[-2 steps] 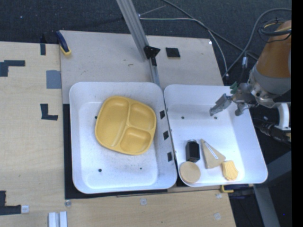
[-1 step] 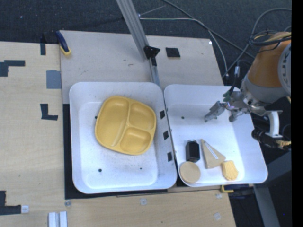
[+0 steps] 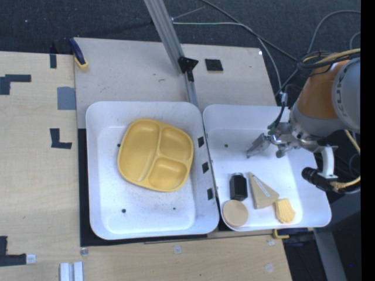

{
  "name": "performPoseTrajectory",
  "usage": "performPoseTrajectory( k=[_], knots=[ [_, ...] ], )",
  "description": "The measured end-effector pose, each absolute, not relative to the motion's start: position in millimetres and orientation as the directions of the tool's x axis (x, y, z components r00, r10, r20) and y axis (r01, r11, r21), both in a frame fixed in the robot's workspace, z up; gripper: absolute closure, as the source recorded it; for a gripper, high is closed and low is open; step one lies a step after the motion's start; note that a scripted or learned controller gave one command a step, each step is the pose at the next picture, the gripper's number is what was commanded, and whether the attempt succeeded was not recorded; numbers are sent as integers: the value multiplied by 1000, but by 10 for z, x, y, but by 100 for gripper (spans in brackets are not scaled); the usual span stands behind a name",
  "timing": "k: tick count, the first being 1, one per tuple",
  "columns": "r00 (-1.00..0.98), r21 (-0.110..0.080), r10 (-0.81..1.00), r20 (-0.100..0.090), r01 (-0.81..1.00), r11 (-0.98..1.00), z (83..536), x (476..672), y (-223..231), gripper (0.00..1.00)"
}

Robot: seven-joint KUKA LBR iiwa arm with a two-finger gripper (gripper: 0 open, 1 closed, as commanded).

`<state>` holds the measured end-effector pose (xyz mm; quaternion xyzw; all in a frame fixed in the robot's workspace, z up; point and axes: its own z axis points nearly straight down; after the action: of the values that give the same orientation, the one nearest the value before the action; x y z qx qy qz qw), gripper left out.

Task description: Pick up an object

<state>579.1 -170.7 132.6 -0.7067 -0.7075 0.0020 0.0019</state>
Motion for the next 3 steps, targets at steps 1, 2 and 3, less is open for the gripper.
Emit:
performPoseTrajectory(
  k=[1,2,3],
  knots=[
    [-3,-2,1000,-1,1000,3,1451,5800,-1702,100],
    [-2,2,1000,-1,1000,2,1876,5786,-1675,100],
    [-2,5,1000,-2,1000,2,2408,5798,-1672,100]
  ],
)
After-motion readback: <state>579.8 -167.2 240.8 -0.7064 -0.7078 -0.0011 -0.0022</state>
